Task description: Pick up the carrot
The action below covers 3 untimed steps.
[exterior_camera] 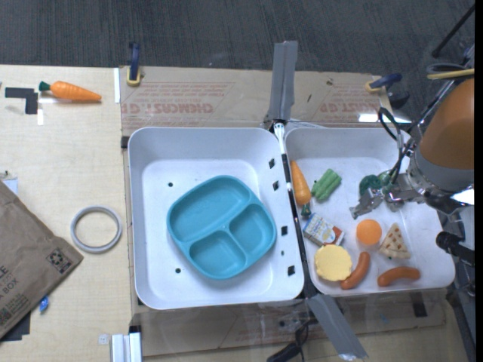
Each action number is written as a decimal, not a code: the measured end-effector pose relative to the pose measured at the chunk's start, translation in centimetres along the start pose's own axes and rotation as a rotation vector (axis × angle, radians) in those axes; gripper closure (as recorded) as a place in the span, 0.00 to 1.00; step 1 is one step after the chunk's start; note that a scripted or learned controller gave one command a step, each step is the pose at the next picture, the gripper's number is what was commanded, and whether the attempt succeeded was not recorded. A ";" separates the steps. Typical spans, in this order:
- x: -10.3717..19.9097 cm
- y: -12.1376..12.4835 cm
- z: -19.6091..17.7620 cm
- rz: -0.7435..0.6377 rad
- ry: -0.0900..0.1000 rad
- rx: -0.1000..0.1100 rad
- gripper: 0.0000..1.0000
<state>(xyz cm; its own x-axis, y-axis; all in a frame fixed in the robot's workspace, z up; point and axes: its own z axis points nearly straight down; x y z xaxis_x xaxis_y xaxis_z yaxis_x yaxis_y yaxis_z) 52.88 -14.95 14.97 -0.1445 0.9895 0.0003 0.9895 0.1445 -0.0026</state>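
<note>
A: Camera view, from above. Right bin (445,277) holds the toy food. The carrot (300,183) lies against that bin's left wall, tip toward the back, just beside a green pea pod (327,185).

B: And the gripper (367,202)?

A: Low over the middle of the right bin, well to the right of the carrot, just above an orange ball (368,232). Fingers spread a little, nothing between them as far as I can see.

B: So no pick yet.

A: None. Carrot rests untouched on the bin floor. My read: approach, descent, closing and lift are all left.

B: Other items?

A: Yellow disc (333,262), two sausages (398,276), a pizza slice (392,242), a small carton (322,231). Left bin (151,202) carries a blue divided tray (221,225). A second carrot (70,91) sits on the bench, far left, outside both bins.
</note>
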 end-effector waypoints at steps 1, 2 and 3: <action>2.6 -1.9 5.4 0.043 -0.004 -0.010 0.00; -3.6 -1.9 5.3 0.319 0.000 -0.012 0.00; 0.6 -4.8 5.4 0.232 -0.002 -0.012 0.00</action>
<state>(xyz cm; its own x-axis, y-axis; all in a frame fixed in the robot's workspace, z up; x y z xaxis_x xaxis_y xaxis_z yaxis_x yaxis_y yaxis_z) 48.03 -15.06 9.57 0.0869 0.9962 -0.0012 0.9962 -0.0868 0.0092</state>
